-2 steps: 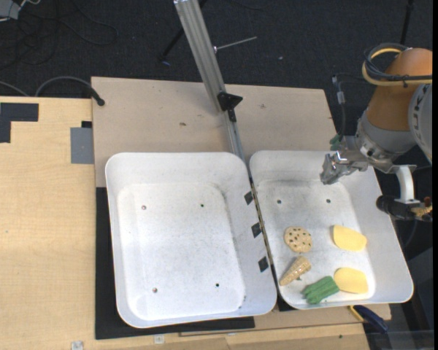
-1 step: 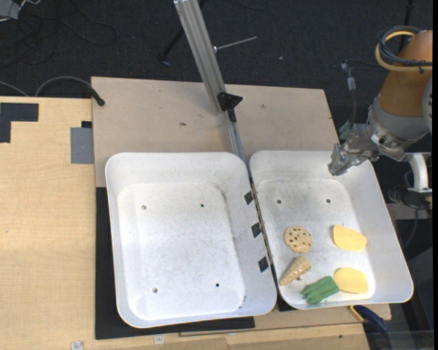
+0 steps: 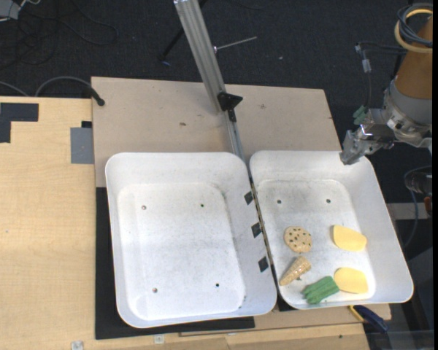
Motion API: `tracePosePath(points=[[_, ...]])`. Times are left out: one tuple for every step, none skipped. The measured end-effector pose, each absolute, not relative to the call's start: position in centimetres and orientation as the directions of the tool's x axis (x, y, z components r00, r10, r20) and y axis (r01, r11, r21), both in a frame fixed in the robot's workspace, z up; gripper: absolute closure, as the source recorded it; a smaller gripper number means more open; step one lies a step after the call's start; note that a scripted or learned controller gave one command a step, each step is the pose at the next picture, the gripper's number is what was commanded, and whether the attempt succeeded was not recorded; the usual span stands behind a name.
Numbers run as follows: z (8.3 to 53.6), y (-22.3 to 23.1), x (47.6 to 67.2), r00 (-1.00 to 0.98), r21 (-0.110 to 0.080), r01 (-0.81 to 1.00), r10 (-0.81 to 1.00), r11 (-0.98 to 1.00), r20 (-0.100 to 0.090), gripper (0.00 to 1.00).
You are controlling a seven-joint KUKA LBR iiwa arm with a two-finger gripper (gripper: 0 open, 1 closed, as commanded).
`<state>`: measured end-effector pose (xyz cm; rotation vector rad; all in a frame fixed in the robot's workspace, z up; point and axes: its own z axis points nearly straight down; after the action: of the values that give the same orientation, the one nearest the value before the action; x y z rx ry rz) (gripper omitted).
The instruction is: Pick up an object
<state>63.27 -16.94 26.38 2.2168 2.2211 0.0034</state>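
Two shallow white bins sat side by side on the counter (image 3: pixel 168 115), the left bin (image 3: pixel 179 239) beside the right bin (image 3: pixel 317 188), joined along their shared edge by small black clips (image 3: pixel 256 229). A slanted aluminium rail (image 3: pixel 204 57) rose from behind them. A pale wooden board (image 3: pixel 36 217) lay to the left, and dark cables (image 3: pixel 66 6) trailed across the black floor behind.
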Motion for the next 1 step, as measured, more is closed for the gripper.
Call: tracePosePath(points=[[26.62, -11.93, 64.31, -0.004, 0.0, 1.0, 1.0, 0.004, 0.001, 1.0]])
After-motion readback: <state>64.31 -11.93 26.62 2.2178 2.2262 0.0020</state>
